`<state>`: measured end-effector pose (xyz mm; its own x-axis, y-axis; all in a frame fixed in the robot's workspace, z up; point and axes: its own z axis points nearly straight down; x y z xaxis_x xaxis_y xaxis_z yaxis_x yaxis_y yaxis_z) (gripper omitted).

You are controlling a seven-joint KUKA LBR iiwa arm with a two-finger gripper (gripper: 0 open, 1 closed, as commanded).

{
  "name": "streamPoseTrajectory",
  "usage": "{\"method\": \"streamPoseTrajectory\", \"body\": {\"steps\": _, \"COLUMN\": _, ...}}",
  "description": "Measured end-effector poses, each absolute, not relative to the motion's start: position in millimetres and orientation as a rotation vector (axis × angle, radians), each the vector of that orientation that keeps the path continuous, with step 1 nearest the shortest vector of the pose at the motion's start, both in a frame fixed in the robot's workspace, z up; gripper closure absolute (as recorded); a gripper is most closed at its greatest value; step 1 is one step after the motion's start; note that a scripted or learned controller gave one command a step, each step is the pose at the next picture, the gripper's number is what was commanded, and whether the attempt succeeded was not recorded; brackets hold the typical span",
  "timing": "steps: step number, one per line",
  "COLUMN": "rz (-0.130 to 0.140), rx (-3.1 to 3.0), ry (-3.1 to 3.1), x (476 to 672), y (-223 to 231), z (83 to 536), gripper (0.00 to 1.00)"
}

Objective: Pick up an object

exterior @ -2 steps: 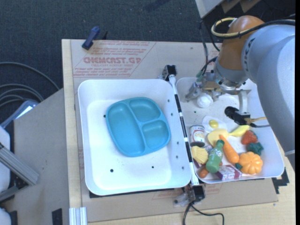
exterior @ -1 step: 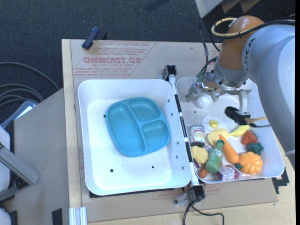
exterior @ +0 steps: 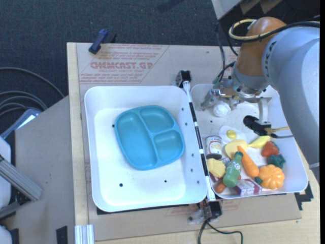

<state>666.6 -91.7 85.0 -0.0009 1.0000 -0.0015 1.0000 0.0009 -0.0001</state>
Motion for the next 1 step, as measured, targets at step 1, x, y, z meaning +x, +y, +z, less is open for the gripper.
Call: {"method": "streamPoseTrajectory", "body": {"steps": 1, "rz": -0.003, "rx": 2.222, "ry": 2.222, "x": 662.3, "y": -95.0, "z": 85.1, "gripper": 0.0}}
